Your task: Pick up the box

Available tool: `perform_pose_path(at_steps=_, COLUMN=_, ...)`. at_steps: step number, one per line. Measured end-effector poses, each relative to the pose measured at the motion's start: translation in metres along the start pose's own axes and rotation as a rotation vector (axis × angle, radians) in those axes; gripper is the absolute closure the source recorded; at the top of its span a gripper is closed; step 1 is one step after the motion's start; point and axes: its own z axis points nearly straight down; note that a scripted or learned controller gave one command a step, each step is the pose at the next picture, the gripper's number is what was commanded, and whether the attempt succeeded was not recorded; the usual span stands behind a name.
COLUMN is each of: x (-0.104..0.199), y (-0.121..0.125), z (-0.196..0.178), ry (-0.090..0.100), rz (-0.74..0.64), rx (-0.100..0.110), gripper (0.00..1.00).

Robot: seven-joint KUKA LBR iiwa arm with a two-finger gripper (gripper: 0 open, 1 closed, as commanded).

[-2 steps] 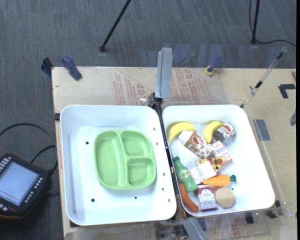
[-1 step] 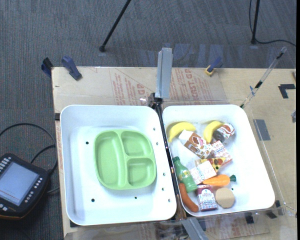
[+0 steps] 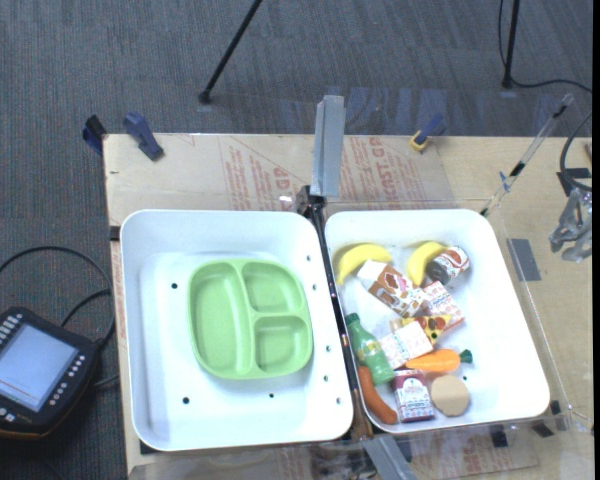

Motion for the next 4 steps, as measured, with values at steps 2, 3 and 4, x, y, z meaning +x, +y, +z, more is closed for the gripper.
perform_pose_path(at_steps=2, x=-0.002, y=-0.004, z=-0.020, ry=-0.013, rz=0.012, rx=0.006, gripper=1.00)
perform_pose_path(at_steps=3, x=-0.004, y=-0.005, z=-0.030, ry=-0.020, rz=0.015, rx=0.009, gripper=1.00)
perform_pose_path(at_steps=4, x=-0.006, y=-0.006, z=-0.040, ry=-0.027, rz=0.017, rx=0.013, gripper=1.00)
